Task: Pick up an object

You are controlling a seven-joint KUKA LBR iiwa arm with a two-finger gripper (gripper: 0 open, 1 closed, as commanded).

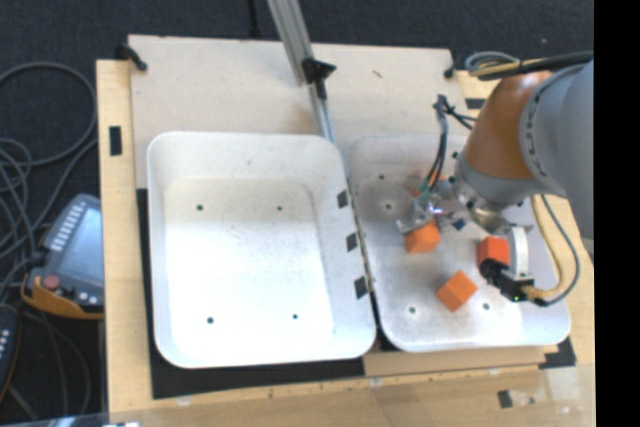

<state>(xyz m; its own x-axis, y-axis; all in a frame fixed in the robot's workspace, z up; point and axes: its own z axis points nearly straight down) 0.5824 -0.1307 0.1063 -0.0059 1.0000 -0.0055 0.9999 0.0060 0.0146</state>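
Two orange blocks lie in the right-hand bin (400,325). The upper block (422,237) sits near the bin's centre, directly below the gripper (432,212); the lower block (456,291) lies apart from it, toward the bin's front edge. A third orange item (493,251), rounded and partly covered by the arm's hardware, sits just right of the upper block; its type cannot be determined.

Gripper state: how far the claw is open cannot be told, and no object is visibly held in it. The upper block appears to touch or sit just under the tool tip, but contact cannot be confirmed.

The arm (520,140) reaches in from the right, its orange band above the wrist. The left-hand bin (160,165) adjoins the right one.

Probable failure modes:
- Off-centre descent: the claw may strike the block's top face or edge and push it aside, since the block sits slightly left of the tool
- A rotated block may offer corners, not flat faces, causing slip on lift
- Trailing cables (440,130) near the wrist may snag
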